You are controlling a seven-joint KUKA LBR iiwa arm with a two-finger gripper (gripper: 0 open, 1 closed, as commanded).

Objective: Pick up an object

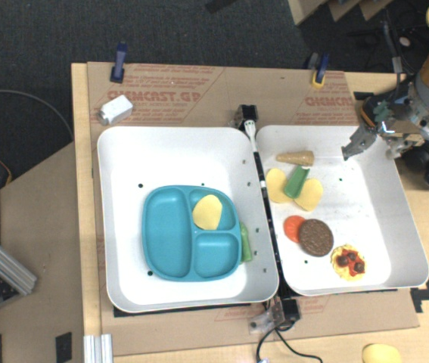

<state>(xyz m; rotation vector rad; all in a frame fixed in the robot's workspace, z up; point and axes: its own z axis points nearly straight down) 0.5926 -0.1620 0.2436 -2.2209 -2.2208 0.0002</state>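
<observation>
My gripper (359, 148) hangs over the far right corner of the right bin (396, 203), with nothing seen in it. Toy food lies in that bin to the gripper's left and nearer the camera. A tan cone-shaped piece (295, 158) is closest, about a hand's width to the left. Below it a green piece (297, 181) lies across two yellow pieces (310, 195). Nearer the front are a brown round patty (316, 237), a red-orange slice (293, 225) partly under it, and a small yellow piece with red spots (349, 261).
The left bin (123, 172) holds a teal divided tray (169, 237) with a yellow piece (207, 212) on it and a green piece (245, 245) at its right side. A black divider (258, 174) runs between the bins. A white object (116, 110) lies on the cardboard behind the left bin.
</observation>
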